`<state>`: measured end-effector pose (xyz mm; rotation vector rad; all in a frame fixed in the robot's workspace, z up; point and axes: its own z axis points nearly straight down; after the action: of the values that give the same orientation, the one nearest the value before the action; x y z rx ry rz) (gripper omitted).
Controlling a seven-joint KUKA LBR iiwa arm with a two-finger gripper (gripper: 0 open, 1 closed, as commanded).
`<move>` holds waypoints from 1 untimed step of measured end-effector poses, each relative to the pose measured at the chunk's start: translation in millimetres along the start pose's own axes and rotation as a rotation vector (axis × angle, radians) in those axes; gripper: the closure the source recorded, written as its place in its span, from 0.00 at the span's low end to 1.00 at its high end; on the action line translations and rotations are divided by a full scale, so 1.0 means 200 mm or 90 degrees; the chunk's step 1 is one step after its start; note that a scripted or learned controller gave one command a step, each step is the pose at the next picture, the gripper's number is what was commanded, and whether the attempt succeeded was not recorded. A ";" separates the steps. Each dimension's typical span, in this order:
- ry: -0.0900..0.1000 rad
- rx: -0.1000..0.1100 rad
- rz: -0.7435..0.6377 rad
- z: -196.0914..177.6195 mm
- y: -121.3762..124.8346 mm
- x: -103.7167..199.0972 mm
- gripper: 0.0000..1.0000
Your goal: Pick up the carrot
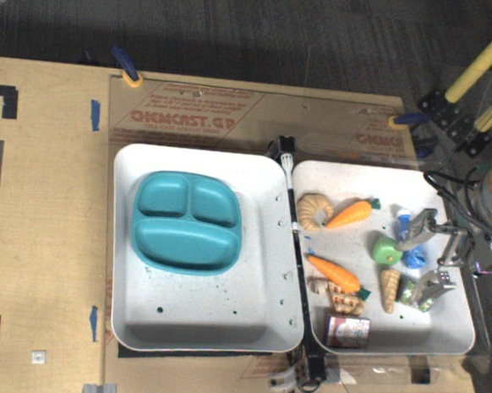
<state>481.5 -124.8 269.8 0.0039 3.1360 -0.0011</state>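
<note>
Two orange carrots lie in the right bin. One carrot is near the back, beside a tan croissant. The other carrot lies in the middle left of the bin, pointing toward the divider. My gripper hovers over the bin's right side, well to the right of both carrots. It is open, one fingertip toward the back and one toward the front, with a small blue item lying under the gap. Neither carrot touches the fingers.
The left bin holds a teal divided plate. In the right bin there are also a green round toy, a bread stick, a waffle piece and a red can at the front. Cables hang at the right.
</note>
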 end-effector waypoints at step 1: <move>0.007 -0.002 -0.007 0.71 0.10 0.02 0.00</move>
<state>477.9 -104.4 127.3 -0.0136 3.1467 0.0044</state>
